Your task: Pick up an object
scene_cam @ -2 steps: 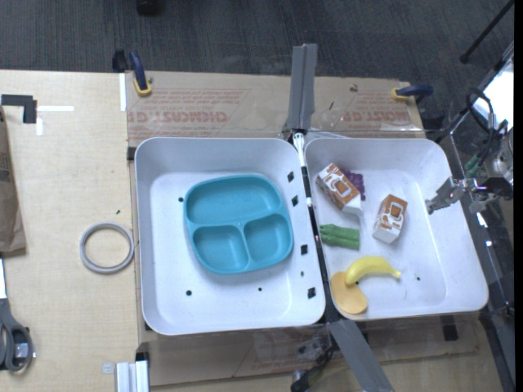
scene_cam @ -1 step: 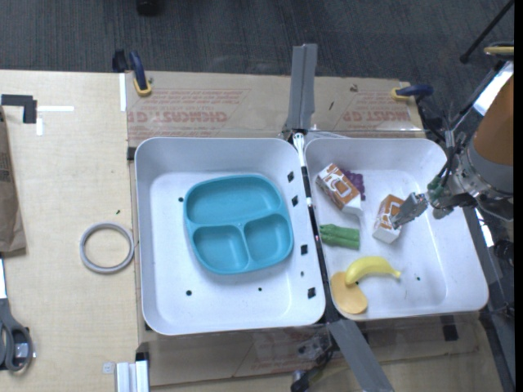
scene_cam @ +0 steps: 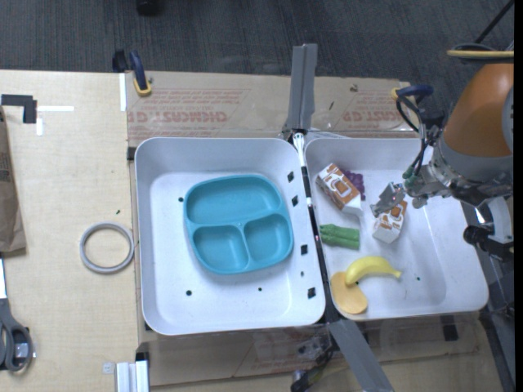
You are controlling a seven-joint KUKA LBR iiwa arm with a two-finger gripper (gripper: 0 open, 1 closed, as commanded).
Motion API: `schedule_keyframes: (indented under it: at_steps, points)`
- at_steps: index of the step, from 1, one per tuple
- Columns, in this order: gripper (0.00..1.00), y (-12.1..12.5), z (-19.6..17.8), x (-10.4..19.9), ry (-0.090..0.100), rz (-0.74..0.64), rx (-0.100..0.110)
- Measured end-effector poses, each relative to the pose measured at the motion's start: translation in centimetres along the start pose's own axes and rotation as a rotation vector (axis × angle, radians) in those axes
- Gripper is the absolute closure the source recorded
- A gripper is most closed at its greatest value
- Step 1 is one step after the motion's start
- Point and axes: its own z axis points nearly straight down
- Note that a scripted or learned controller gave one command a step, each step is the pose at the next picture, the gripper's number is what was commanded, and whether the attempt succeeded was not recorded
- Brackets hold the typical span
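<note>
Camera view: the arm (scene_cam: 482, 121) reaches in from the right over the right bin (scene_cam: 441, 288). The gripper (scene_cam: 389, 200) sits low at a small white-and-orange carton (scene_cam: 391, 221), touching its top; whether the fingers are spread or closed on it cannot be told. A second, larger carton (scene_cam: 338, 186) lies tilted near the bin's back left, with a purple item (scene_cam: 355, 180) just behind it. A green object (scene_cam: 340, 236) lies below that carton, a banana (scene_cam: 372, 269) nearer the front, and an orange-yellow disc (scene_cam: 350, 297) touching the banana's left end. The left bin (scene_cam: 155, 243) holds a blue divided tray (scene_cam: 238, 223).
</note>
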Motion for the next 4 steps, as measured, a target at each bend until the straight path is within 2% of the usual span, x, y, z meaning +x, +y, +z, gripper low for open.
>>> schedule_keyframes:
  at_steps: [1, 2, 3, 4]
  points:
    - [0.0, 0.2, 5.7, -1.5, -0.001, -0.084, -0.003]
    - [0.0, 4.0, -2.7, -4.0, -0.001, -0.249, -0.003]
    - [0.0, 4.8, 4.3, -3.9, -0.006, -0.279, -0.02]
    - [0.0, 4.8, 4.3, -3.9, -0.005, -0.279, -0.018]
